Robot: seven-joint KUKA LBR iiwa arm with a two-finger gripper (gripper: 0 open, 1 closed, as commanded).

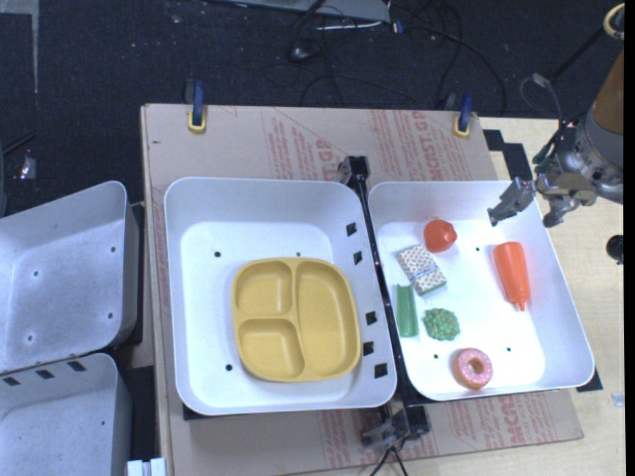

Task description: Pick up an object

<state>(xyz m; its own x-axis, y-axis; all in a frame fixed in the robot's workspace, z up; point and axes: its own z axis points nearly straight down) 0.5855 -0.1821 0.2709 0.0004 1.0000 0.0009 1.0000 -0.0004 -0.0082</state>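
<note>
In the right bin [556, 360] lie a red tomato [440, 234], an orange carrot [512, 272], a patterned sponge block [422, 269], a green stick [406, 309], a green broccoli piece [441, 323] and a pink donut [472, 367]. My gripper [532, 206] hangs over the bin's upper right corner, above and right of the carrot. Its two fingers are spread apart, with nothing between them.
A yellow divided plate [296, 317] sits in the left bin [198, 256]. Two clamps [197, 107] hold the brown board at its far edge. Spare white bins [60, 266] lie to the left of the bench. Cables run across the dark floor behind.
</note>
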